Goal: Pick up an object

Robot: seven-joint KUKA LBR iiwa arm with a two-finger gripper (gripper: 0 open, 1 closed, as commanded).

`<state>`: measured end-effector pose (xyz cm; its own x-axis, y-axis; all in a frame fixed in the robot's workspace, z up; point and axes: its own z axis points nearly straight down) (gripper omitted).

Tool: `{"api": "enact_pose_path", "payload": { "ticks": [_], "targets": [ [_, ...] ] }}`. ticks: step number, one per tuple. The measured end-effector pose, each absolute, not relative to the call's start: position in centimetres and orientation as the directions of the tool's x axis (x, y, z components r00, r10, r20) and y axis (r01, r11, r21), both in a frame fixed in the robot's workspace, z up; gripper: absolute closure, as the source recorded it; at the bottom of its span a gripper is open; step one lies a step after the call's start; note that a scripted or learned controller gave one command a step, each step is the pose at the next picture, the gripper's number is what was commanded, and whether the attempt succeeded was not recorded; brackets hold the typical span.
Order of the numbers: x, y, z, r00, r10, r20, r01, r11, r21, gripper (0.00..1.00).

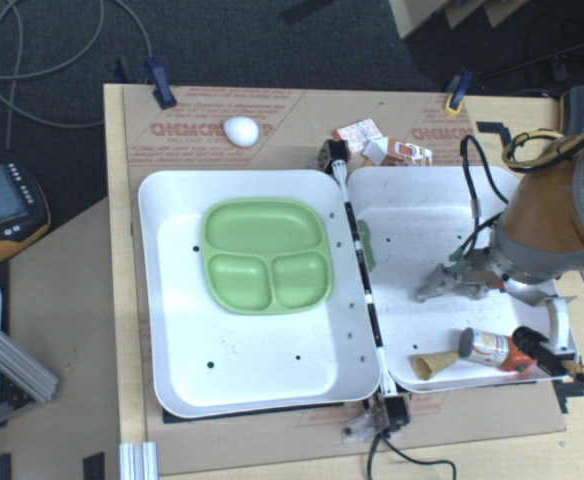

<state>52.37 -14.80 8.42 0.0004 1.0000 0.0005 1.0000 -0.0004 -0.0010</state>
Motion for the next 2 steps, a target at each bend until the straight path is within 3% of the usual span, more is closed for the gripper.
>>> {"api": "enact_pose_path", "payload": {
  "ticks": [1,2],
  "targets": [
    [58.4,-18.8,8.5,0.0,1.0,-0.001,1.0,0.0,0.001,0.0],
    [66.7,-13.1,8.5,-0.003,1.0,0.001,1.0,0.003,0.002,0.0]
  ]
}}
